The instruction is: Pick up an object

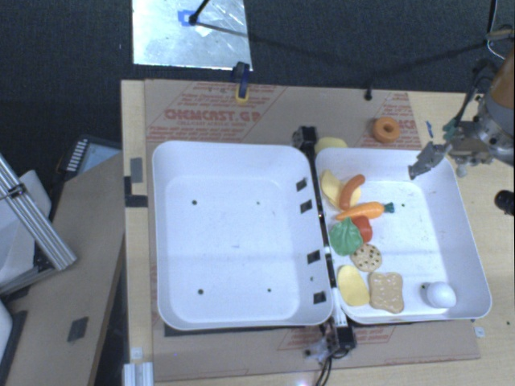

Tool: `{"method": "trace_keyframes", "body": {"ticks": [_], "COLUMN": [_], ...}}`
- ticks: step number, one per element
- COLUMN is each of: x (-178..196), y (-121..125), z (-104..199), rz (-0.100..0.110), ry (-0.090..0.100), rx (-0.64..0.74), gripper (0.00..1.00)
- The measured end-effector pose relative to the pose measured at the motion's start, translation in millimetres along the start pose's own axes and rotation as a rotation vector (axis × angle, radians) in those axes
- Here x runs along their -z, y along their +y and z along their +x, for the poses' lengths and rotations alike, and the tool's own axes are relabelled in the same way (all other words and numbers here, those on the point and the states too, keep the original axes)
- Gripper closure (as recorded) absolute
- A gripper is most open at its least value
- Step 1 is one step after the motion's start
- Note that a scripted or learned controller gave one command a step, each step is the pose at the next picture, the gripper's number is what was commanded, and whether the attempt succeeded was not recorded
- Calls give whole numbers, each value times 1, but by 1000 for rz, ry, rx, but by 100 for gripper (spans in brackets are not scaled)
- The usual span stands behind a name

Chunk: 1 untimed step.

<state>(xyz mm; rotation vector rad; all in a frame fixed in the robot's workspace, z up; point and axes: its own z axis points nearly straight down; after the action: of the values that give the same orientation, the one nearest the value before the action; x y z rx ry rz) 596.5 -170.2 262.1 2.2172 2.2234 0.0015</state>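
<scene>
The right bin (434, 240) holds several toy foods along its left side: a yellow piece (331, 187), a sausage (352, 191), an orange carrot (362, 210), a green leaf (344, 236) beside a red piece (365, 227), a round cookie (367, 256), another yellow piece (352, 285) and a slice of toast (387, 292). A white ball (439, 294) lies in the near right corner. My gripper (442, 166) hangs above the bin's far right corner, open, with nothing between its fingers. It is well apart from the foods.
The left bin (233, 232) stands beside the right one. A brown doughnut (387, 129) and a yellow object (330, 144) lie on the bench behind the right bin. A metal sheet (189, 22) lies farther back, and a cable runs across the dark floor.
</scene>
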Motion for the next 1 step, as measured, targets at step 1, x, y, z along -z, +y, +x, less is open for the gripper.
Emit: {"method": "trace_keyframes", "body": {"ticks": [1], "x": [-139], "y": [-6], "z": [71], "rz": [13], "ry": [6], "rx": [6], "gripper": [0]}}
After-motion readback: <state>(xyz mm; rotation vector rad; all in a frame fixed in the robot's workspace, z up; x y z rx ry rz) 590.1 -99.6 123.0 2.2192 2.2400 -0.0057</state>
